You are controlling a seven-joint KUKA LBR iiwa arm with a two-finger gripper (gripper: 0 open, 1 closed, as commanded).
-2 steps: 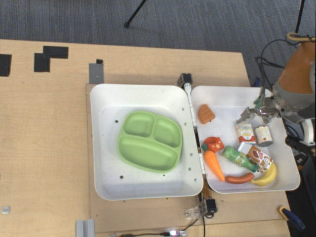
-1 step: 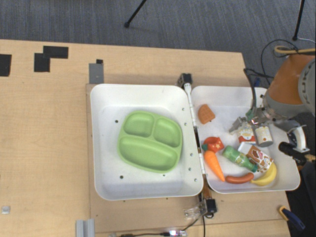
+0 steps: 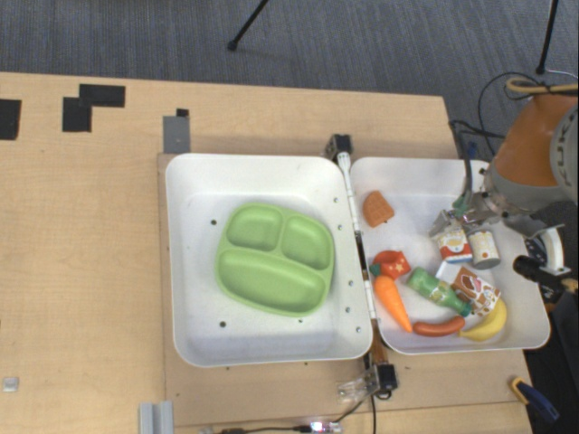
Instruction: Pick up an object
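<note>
I'm reaching in from the right, wrist low over the right bin (image 3: 407, 174), and my gripper (image 3: 463, 209) hangs at the bin's right-hand side, right above a small white carton (image 3: 451, 242). Whether I've got anything pinched yet, I can't tell from up here; my own wrist covers the business end. Nothing is visibly lifted clear, so I'd judge the pick not yet made. Everything I might take sits in this one bin, crowded toward its near right corner: the carton, a little can (image 3: 484, 249) just beside it, a patterned box (image 3: 475, 288) below those, a green bottle (image 3: 436, 290) lying on its side, a banana (image 3: 487, 322) curled along the near wall, a sausage (image 3: 437, 327) touching the banana's end, a carrot (image 3: 393, 302) slanting beside a tomato (image 3: 392, 263), and an orange wedge (image 3: 378, 209) on its own further back. That crowding is why I'm coming straight down rather than sweeping: neighbours sit close on both sides of the carton, and a slanted approach would likely shove the can. The left bin (image 3: 194, 242) carries a green divided plate (image 3: 274, 259) in its middle, well apart from my work. My guess is the carton is the target, since it lies directly beneath me.
</note>
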